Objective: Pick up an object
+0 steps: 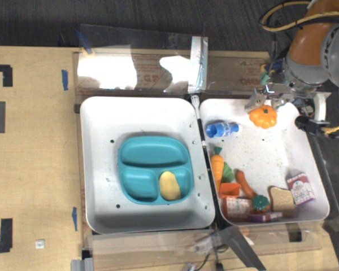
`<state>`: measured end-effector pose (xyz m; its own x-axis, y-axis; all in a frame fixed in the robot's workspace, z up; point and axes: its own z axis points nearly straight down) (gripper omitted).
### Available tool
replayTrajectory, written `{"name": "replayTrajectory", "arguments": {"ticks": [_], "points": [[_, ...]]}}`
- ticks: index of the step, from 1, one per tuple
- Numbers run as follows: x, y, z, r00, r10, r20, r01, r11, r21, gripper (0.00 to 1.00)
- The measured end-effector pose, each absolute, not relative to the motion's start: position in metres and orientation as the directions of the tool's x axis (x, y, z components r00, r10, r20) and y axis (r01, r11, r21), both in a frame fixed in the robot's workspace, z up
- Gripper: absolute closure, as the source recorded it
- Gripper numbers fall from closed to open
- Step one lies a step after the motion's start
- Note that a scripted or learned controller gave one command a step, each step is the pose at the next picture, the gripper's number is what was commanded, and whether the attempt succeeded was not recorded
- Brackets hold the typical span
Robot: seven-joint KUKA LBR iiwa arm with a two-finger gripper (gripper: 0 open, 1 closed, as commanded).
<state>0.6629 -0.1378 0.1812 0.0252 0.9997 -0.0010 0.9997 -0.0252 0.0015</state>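
A small orange pumpkin (263, 118) is at the far side of the right bin (282, 151), its top caught between the fingers of my gripper (266, 104). The gripper comes down from the grey and orange arm at the upper right and is shut on the pumpkin. I cannot tell whether the pumpkin touches the bin floor. Other loose objects in that bin are a blue bottle (221, 129), a carrot (217, 167), a slice of bread (281, 199) and a red and white carton (300, 188).
The left bin (101, 151) holds a teal divided plate (152, 165) with a yellow potato (169, 185) in its near right compartment. Several small items crowd the right bin's near left corner (240, 199). A clear plastic sheet (141, 66) stands behind the left bin.
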Motion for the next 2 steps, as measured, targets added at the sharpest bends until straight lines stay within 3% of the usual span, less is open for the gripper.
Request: {"name": "replayTrajectory", "arguments": {"ticks": [1, 2], "points": [[0.648, -0.086, 0.184, -0.246, 0.969, 0.001, 0.969, 0.246, -0.001, 1.0], [0.667, -0.066, 0.183, 0.315, 0.949, -0.001, 0.949, -0.315, 0.0, 1.0]]}}
